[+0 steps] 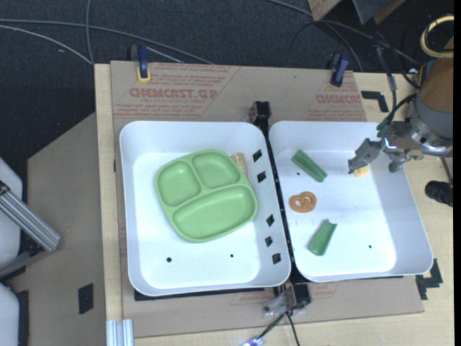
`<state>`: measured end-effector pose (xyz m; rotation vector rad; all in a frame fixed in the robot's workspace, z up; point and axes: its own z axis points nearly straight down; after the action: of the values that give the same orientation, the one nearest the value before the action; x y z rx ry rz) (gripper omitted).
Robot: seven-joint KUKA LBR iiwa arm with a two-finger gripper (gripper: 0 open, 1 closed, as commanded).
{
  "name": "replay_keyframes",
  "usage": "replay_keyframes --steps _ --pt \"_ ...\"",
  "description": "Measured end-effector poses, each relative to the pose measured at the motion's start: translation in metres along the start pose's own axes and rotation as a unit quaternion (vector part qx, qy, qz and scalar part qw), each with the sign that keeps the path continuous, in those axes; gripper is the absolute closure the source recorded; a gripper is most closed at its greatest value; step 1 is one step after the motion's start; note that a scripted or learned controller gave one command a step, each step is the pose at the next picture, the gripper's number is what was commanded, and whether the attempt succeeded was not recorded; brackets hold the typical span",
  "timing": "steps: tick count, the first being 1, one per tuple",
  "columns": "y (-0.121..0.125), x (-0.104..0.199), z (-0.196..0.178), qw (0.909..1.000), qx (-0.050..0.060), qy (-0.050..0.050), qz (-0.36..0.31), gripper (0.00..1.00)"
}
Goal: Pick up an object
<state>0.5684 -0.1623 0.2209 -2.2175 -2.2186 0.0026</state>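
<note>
In the right bin (403, 215) lie a green stick (308, 165) near the back left, a brown pretzel (303, 202) in the middle left, and a second green piece (322, 237) toward the front. A small yellow piece (361, 170) rests near the back right. My gripper (377, 160) hovers over the bin's back right corner, open, with its fingers spread. The left fingertip (358, 161) is right above the yellow piece, and nothing sits between the fingers.
The left bin (144, 215) holds a green divided plate (207, 194) with a small tan item (238, 163) at its back right edge. A black ridge (268, 193) separates the bins. Cables run over the dark floor behind the bench.
</note>
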Motion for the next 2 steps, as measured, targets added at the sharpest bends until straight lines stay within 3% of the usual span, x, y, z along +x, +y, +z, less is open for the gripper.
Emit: replay_keyframes --steps 2 --pt "-0.006 0.005 0.096 1.0000 0.000 0.000 0.000 0.00"
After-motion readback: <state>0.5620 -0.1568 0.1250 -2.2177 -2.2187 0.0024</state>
